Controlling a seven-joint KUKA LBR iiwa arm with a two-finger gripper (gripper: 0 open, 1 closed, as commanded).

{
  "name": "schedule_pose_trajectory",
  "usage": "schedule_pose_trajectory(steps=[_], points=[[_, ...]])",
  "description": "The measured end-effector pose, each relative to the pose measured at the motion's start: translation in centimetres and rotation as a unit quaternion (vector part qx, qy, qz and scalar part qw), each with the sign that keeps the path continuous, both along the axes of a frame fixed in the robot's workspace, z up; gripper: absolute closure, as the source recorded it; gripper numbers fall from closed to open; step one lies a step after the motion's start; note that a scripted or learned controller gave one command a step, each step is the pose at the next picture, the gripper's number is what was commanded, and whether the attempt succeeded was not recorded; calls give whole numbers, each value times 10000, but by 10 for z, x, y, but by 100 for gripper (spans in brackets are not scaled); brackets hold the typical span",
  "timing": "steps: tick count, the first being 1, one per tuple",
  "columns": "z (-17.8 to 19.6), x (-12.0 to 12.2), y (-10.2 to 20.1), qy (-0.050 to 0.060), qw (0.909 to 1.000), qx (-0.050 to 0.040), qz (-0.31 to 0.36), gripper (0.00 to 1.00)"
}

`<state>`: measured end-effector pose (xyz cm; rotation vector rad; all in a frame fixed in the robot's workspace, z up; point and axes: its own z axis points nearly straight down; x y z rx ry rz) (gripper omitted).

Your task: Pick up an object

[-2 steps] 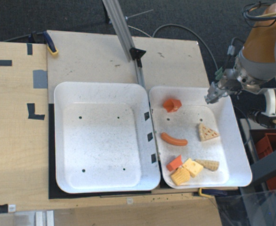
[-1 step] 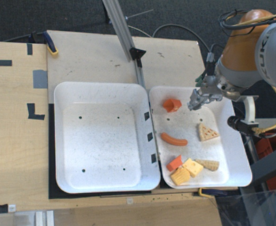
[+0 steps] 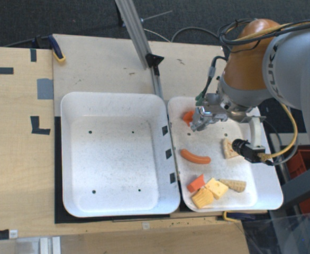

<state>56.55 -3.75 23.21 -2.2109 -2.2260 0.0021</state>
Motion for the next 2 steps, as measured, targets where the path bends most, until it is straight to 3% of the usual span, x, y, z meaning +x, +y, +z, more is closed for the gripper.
schedule_pose_trajectory(steps=[2], points=[[7,-18,97,-7,10000,-3,5,100]])
